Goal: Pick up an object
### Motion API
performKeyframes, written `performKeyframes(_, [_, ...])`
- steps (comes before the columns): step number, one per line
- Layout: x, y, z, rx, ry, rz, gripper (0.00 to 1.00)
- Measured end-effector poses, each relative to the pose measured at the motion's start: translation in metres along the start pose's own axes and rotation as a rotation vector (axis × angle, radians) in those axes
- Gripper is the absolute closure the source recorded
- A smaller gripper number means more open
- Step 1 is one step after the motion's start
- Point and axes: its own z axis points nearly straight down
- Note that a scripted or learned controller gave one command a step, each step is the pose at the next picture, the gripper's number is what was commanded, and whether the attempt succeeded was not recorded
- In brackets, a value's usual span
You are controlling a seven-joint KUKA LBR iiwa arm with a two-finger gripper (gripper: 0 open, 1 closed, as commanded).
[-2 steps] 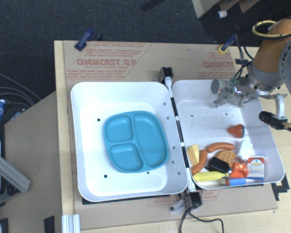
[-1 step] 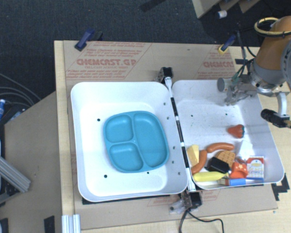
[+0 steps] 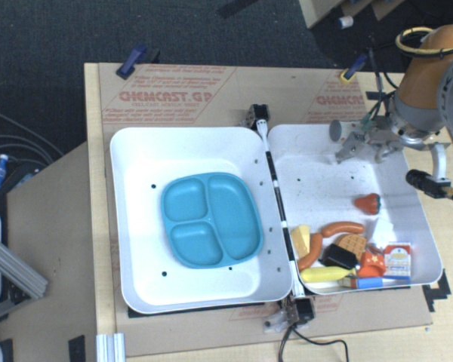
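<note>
The toys (image 3: 352,255) lie heaped in the right bin (image 3: 317,157)'s near corner, touching and overlapping, one red piece (image 3: 368,203) apart. A grab into the heap risks slipping or snagging neighbours. The end effector (image 3: 356,146) hovers at the far end, apparently empty; finger spread unclear.

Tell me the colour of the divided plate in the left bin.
The plate is light blue all over, with three compartments; the camera view shows it plainly in the left bin.
</note>
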Motion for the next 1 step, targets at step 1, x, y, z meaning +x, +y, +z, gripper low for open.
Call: performKeyframes(1, [-0.0038, 0.0025, 0.0067, -0.001, 0.011, 0.0, 0.0])
